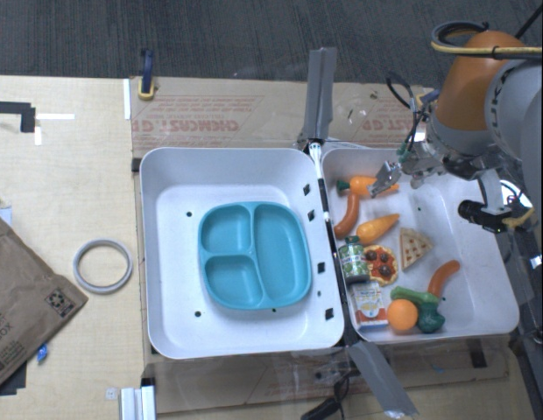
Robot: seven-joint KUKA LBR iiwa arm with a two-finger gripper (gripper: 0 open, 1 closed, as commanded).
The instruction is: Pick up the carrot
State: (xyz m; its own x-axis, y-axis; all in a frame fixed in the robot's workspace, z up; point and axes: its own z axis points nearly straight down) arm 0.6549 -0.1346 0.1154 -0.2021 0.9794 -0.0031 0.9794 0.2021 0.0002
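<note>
The carrot (361, 184), a short orange piece with a green stub at its left end, lies at the back left of the right bin (482, 326). My gripper (386, 178) hangs low just to the right of it, at or touching its right end. The grey arm with its orange band reaches in from the right above the bin's back edge. I see nothing lifted off the bin floor.
The right bin also holds a tapered yellow-orange piece (377, 227), two reddish sausages (346, 215) (442, 276), a waffle wedge (413, 249), a pizza slice (381, 263), a green can (351, 259), an orange (402, 315) and a green pepper (428, 316). In the left bin (166, 261) sits a blue divided plate (254, 255).
</note>
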